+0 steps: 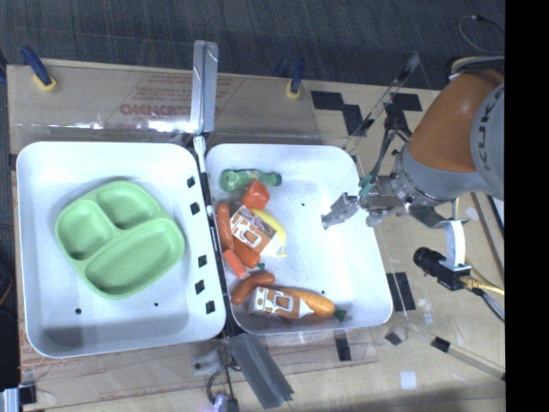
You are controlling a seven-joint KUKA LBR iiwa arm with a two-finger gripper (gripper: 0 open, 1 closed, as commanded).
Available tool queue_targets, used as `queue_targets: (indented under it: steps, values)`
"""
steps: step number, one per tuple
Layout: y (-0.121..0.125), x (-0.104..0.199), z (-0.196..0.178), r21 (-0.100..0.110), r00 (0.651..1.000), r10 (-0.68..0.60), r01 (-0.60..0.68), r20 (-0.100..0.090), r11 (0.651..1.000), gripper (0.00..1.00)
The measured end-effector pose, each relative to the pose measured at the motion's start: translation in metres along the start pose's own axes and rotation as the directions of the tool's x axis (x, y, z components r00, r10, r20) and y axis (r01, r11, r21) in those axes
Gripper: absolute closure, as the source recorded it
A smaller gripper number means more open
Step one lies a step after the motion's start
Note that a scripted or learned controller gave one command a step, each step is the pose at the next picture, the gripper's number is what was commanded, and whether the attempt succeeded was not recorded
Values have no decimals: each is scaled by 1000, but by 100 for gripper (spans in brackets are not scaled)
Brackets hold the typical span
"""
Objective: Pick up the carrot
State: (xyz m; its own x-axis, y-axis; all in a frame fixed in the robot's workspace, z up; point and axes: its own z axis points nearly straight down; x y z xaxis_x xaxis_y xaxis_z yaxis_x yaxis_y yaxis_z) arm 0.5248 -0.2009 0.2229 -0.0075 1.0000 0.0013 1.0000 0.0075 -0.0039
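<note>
The carrot (316,302) is a long orange piece with a small green end. It lies flat along the front wall of the right bin (364,294), and a small printed carton (273,303) covers its left part. My gripper (337,215) hangs over the right side of that bin near its right wall, well behind the carrot and apart from it. Nothing shows in the gripper.
The right bin's left half also holds a green vegetable (249,178), a red pepper (255,196), a second carton (248,228) with a yellow piece beside it, and orange-red sausages (225,224), (253,283). A green divided plate (120,239) sits in the left bin (43,316).
</note>
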Motion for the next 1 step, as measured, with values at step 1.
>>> queue_targets:
  steps: [1]
  values:
    - [-41,-9,132,-1,1000,-11,11,0,1000,0]
